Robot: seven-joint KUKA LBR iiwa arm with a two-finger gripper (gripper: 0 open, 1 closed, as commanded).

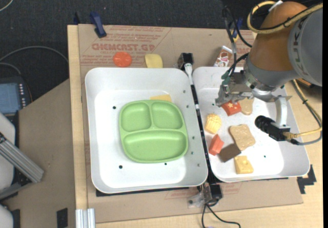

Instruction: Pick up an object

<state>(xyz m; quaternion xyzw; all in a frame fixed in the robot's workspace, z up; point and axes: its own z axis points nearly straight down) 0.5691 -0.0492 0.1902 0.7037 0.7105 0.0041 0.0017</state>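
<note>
My gripper (228,98) hangs low over the back left part of the right bin (292,163). Directly below its tip lies a small red toy piece (232,108), with a tan piece (247,106) beside it on the right. Whether the gripper touches the red piece I cannot tell. Further forward in the same bin lie a yellow corn-like piece (213,122), an orange-red wedge (216,144), a slice of toy bread (242,136), a brown block (229,152) and a yellow cheese cube (244,164).
The left bin (100,119) holds a green divided plate (152,130) with a pale yellow piece (161,98) behind it. On the cardboard beyond the bins sit an orange item (122,59), a yellow item (153,61) and a small carton (223,58).
</note>
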